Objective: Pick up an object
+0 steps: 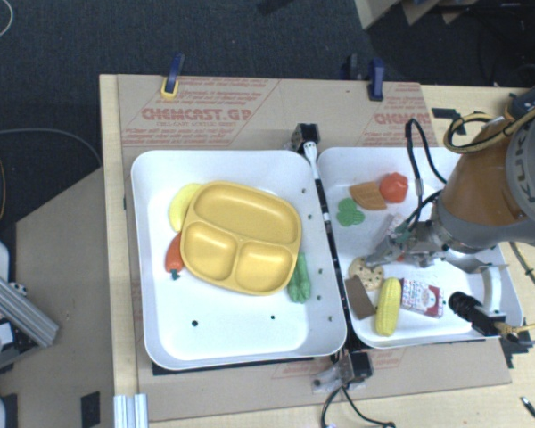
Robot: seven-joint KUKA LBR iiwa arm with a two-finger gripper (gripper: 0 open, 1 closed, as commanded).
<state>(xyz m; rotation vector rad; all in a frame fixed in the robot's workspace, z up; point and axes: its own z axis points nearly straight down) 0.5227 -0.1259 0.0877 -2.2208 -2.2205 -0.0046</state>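
Observation:
My gripper (388,250) hangs low in the middle of the right bin (428,163), at the end of the grey and orange arm that comes in from the right. Just below and left of it lies a speckled cookie (368,273). Next to the cookie are a brown bar (358,296), a yellow corn cob (388,305) and a red and white packet (422,298). Farther back in this bin sit a red tomato (393,186), an orange slice (367,195) and a small green piece (349,211). I see nothing held in the gripper.
The left bin (223,328) holds a yellow divided plate (240,236). A yellow fruit (181,205) peeks out behind it, a red pepper (174,256) lies at its left and a green vegetable (299,279) at its right. A ridge separates the two bins.

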